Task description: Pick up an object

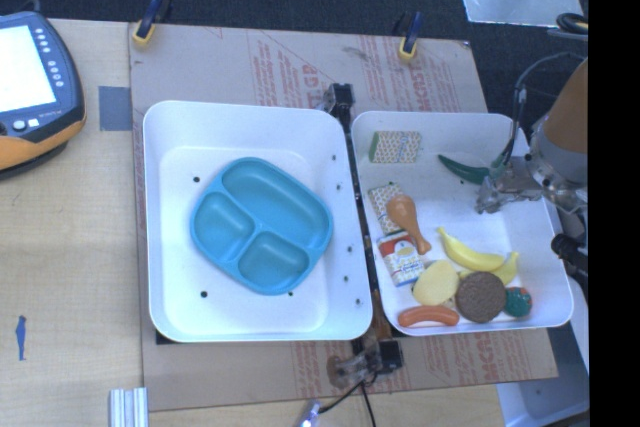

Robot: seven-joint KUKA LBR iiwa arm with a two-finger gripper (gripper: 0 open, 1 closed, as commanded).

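Observation:
The right bin holds several toy foods. A dark green pepper-like piece lies near its far right side. My gripper hangs low over that side, just right of the green piece's end; whether it touches the piece is unclear. In the middle of the bin are a drumstick, a small packet and a red-and-white carton. A banana, a yellow lump, a brown cookie, a teal ball and a sausage crowd the near edge.
A green patterned card lies at the right bin's far left. In the left bin sits a blue divided plate. A tablet-like pendant rests at the bench's far left. Clamps pin the cardboard under the bins.

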